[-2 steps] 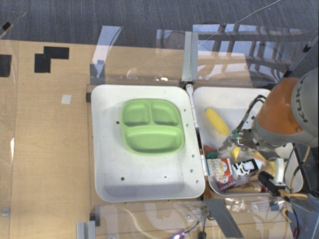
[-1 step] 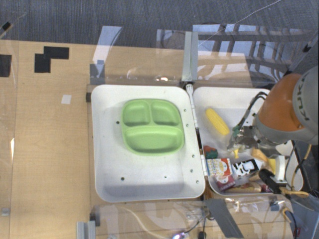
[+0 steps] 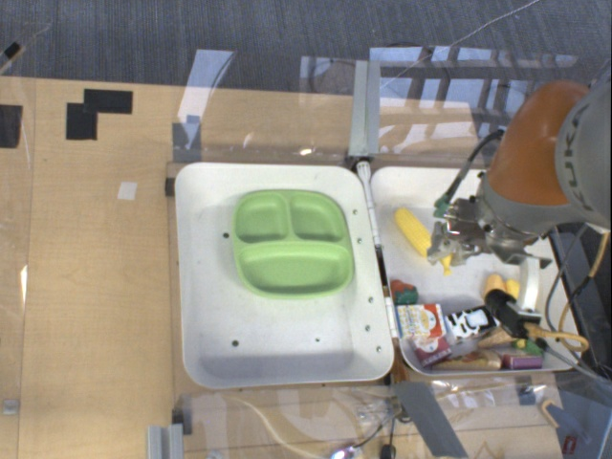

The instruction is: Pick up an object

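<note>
We look down on a pale wooden bench (image 3: pixel 105 256) with grey floor beyond it and two shallow white bins side by side. The left bin (image 3: pixel 206 295) carries a green divided plate (image 3: pixel 292 242) near its middle. The right bin (image 3: pixel 406 182) is the busy one: a yellow corn cob (image 3: pixel 412 229) lies towards its far left corner, and along its near edge sit a small printed carton (image 3: pixel 422 324), a black-and-white piece (image 3: pixel 468 321), a purple piece (image 3: pixel 522 360) and other bits we cannot name.

The gripper (image 3: pixel 446 248) hangs over the middle of the right bin, just beside the cob's near end. We cannot tell whether it is wide or narrow, nor whether the small yellow spot under it is a separate thing or part of the cob.

We judge the cob to be the likeliest target, since it lies apart from the clutter. To take it well, we would centre across its short width, well off the bin's left wall, come straight down, close firmly, and lift only once it rises with us.
</note>
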`<action>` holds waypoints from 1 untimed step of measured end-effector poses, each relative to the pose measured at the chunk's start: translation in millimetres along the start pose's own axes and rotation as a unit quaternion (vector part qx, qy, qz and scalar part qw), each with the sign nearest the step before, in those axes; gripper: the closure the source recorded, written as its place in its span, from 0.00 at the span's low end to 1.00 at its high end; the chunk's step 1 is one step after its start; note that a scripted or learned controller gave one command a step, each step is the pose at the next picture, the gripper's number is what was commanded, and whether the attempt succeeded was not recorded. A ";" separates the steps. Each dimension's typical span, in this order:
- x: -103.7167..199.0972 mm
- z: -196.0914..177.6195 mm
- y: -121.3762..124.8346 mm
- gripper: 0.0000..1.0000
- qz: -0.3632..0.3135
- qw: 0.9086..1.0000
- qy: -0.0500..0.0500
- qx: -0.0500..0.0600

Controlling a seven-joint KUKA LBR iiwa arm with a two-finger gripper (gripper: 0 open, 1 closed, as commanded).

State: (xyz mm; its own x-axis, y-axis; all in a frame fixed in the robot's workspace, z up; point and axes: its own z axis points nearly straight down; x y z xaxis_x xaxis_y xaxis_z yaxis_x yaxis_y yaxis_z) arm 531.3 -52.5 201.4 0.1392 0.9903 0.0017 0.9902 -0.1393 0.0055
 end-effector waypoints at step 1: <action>0.5 4.7 13.9 1.00 -0.049 0.999 -0.001 0.000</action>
